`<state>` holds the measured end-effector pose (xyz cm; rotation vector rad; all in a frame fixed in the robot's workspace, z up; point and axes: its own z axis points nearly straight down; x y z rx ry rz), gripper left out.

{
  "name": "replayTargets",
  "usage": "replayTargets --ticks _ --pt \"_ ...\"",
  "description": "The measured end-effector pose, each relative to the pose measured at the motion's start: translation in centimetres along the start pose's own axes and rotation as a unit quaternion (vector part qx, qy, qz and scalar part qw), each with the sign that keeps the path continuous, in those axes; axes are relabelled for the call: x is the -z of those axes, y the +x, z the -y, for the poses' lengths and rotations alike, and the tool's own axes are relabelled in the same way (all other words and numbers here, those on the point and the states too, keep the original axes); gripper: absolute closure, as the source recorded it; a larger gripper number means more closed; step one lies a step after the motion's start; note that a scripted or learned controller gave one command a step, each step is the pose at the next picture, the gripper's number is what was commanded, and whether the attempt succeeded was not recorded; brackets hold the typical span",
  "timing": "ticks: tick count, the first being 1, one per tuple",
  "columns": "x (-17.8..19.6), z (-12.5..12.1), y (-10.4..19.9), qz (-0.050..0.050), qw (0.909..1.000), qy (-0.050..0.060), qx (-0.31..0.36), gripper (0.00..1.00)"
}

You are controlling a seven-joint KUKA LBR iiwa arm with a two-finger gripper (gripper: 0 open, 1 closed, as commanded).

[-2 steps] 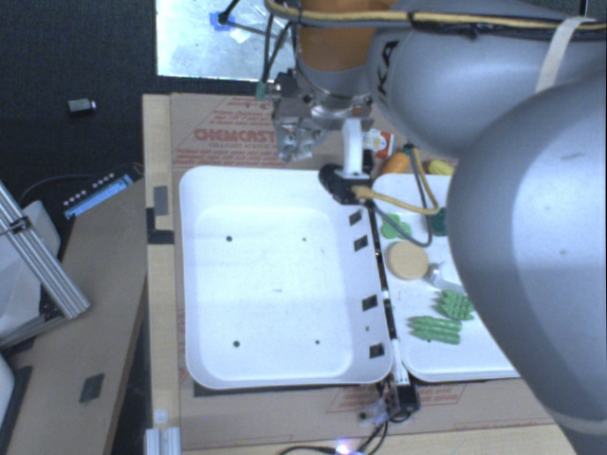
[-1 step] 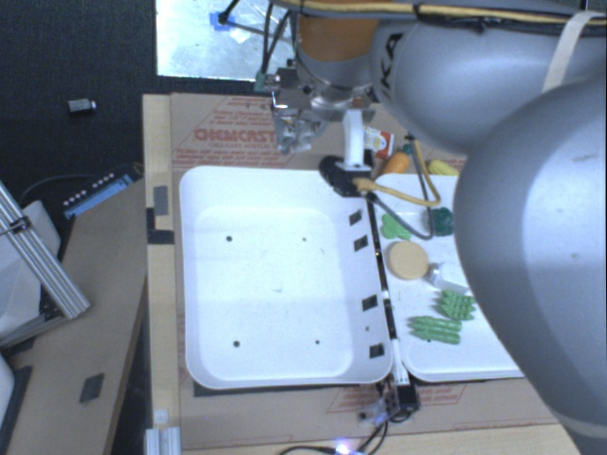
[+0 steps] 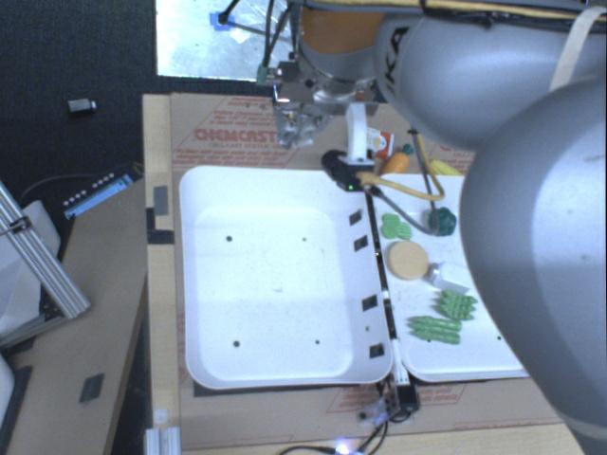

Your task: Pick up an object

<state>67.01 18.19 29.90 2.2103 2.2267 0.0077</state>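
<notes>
My gripper (image 3: 297,133) hangs over the cardboard just behind the far rim of the left bin (image 3: 266,282), with nothing visibly in it. The objects lie in the right bin (image 3: 484,349): a light green leafy piece (image 3: 395,226), a dark teal ball (image 3: 443,221), a tan round disc (image 3: 409,260), a small white block (image 3: 451,277) and two green ridged pieces (image 3: 456,304) (image 3: 434,329). An orange piece (image 3: 396,162) and a yellow one (image 3: 438,169) lie at that bin's far end, partly hidden by the arm.
The grey arm (image 3: 512,112) covers the right bin's right half. A black divider strip (image 3: 379,273) runs between the bins. Metal rails (image 3: 43,263) and a blue-black tool (image 3: 95,192) lie off the bench to the left.
</notes>
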Motion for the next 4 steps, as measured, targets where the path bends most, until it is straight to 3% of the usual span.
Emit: replayTargets --ticks 1,4 --pt "3.9 0.1 5.2 -0.002 1.0000 0.000 0.000 1.00" --pt "4.9 0.1 5.2 0.000 1.0000 0.002 -0.001 1.00"
